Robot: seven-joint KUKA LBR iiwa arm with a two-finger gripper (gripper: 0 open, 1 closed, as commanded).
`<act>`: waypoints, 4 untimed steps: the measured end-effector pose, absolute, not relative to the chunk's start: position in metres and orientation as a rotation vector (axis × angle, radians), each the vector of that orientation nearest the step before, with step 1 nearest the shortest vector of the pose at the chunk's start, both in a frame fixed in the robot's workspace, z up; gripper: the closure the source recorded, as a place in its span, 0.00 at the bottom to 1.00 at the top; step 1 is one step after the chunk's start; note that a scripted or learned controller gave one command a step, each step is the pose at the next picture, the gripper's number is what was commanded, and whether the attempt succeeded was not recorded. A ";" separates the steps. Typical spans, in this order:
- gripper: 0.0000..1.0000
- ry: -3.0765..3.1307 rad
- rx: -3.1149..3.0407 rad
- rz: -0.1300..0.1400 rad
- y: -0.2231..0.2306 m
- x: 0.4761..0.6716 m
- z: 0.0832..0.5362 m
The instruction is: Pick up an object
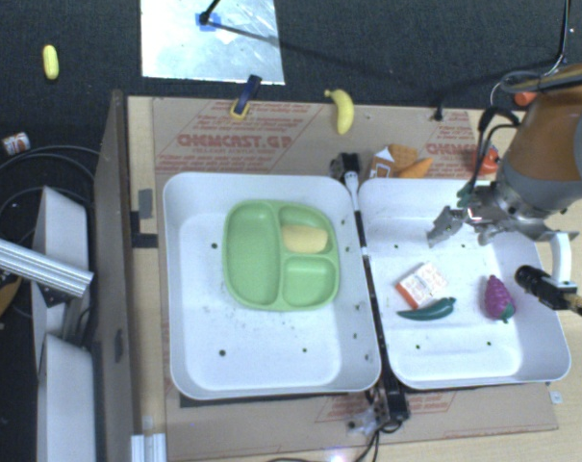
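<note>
In the right bin [536,354] lie a small red-and-white box [422,284], a green chili pepper [428,309] just in front of it, and a purple toy fruit [499,297] to their right. My gripper [467,227] hovers over the back of this bin, behind the box. Its fingers are spread open with nothing between them. The left bin [199,354] holds a green divided plate [262,258], and a yellow food piece [305,238] rests in the plate's back right compartment.
Behind the bins, on the cardboard, a yellow banana [342,111] and an orange-and-white item [404,164] lie outside them. The ridge where the two bins meet [366,277] runs front to back.
</note>
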State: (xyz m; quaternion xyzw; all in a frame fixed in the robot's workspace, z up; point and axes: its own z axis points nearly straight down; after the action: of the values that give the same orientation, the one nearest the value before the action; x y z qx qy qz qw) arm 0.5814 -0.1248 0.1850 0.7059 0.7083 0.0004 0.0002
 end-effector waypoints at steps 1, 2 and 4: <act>0.00 2.214 2.218 0.003 -0.193 0.617 0.191; 0.00 2.218 2.221 0.001 -0.204 0.570 0.216; 0.00 2.220 2.221 0.000 -0.207 0.544 0.154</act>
State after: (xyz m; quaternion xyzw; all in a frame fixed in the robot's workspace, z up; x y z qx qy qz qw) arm 0.5441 -0.2071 0.1536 0.7073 0.7069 0.0000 0.0005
